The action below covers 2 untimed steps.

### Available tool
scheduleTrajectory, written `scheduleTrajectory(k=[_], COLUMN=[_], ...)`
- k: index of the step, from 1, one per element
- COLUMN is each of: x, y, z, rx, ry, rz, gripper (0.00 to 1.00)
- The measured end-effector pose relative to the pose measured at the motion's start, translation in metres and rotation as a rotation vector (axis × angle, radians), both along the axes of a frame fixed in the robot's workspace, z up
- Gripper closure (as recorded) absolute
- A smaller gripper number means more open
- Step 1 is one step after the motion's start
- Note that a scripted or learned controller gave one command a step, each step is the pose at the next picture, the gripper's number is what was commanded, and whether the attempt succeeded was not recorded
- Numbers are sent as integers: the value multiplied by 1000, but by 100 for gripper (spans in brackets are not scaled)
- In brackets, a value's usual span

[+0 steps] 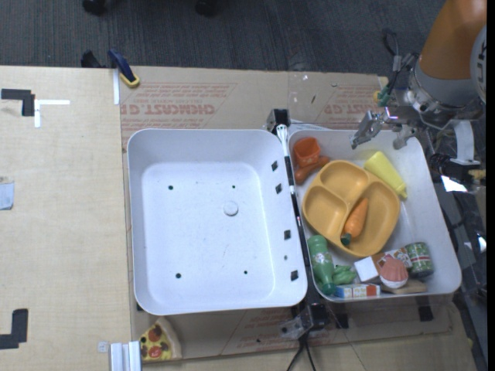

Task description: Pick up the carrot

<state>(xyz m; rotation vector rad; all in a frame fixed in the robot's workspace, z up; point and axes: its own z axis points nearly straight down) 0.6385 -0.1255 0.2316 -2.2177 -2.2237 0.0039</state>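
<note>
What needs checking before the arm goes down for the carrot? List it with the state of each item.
1. Carrot in plain sight: ok, it lies in the yellow divided plate in the right bin.
2. Nothing on top of the carrot: ok, its upper side is bare.
3. Gripper above the carrot: not ok, it is at the bin's far edge, well away from the plate.
4. Fingers open: cannot tell from this view.
5. Room around the carrot: not ok, it rests against a plate divider, and the rim is close.
6. Nearby clutter: ok, the yellow block lies outside the plate.
</note>
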Motion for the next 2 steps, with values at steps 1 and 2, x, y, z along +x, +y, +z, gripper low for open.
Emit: scheduleTrajectory(k=[1, 2], x=[-37, -39], y=[16, -15], z=[-121, -139], rx=[-2, 0], ry=[-12, -2], rz=[-115, -295], gripper=[0, 0])
